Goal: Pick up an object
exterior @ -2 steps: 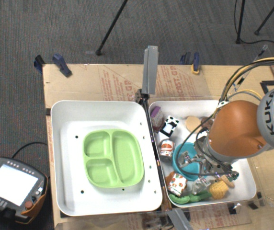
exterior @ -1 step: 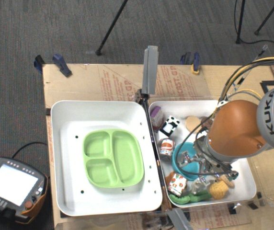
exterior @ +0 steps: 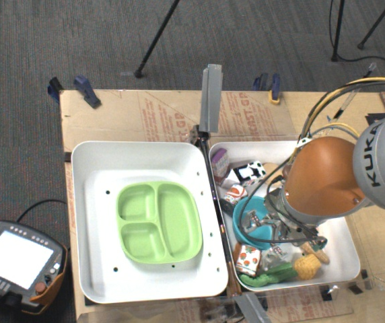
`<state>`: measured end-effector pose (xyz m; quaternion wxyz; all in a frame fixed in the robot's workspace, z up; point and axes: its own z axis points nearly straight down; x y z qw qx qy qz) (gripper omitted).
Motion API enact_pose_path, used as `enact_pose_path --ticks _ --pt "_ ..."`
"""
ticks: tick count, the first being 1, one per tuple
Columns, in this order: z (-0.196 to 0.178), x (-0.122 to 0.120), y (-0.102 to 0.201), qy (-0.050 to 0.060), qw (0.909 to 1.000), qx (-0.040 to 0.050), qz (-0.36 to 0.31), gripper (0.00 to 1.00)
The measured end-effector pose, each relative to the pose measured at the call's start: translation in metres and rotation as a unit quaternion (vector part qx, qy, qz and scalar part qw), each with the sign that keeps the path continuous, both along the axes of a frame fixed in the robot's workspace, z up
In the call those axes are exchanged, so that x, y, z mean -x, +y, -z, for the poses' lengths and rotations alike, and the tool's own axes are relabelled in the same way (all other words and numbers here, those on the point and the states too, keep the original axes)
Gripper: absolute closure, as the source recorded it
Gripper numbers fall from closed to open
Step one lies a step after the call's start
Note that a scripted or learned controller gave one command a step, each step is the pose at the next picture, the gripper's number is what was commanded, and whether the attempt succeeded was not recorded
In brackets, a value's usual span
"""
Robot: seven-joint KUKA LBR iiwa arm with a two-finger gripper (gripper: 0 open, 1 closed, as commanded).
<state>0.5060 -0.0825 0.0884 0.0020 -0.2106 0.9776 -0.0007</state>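
Arm is down inside the right bin (exterior: 351, 258), orange band (exterior: 324, 177) directly over the clutter, so the wrist blocks most of what matters. Gripper (exterior: 283, 233) sits low over the blue bowl (exterior: 246, 226), between it and the toys along the bin's front edge. Whether it's clenched or released, I cannot tell: the wrist hardware and cabling cover the tip, and nothing visibly sits in its grasp.

Candidate objects are all packed in that right bin: blue bowl just under the gripper, a red-and-white carton (exterior: 248, 259) at the front left, a green piece (exterior: 273, 274) along the front edge, a corn cob toy (exterior: 306, 266) just right of it, a black-and-white item (exterior: 249, 172) and a small purple-capped thing (exterior: 219, 160) toward the back. Crowding like this means any descent probably touches several things at once.

Left bin (exterior: 88, 163) holds just the green divided plate (exterior: 159, 222), lying flat in the middle, well apart from the arm.

My read: a grasp attempt is in progress near the bowl's rim; target unclear. Bin's right half is hidden behind the arm.
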Motion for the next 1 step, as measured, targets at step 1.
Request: enact_pose_path --ticks 1 --pt "0.0012 -0.0307 0.0025 0.003 0.9982 -0.0008 -0.061 0.0"
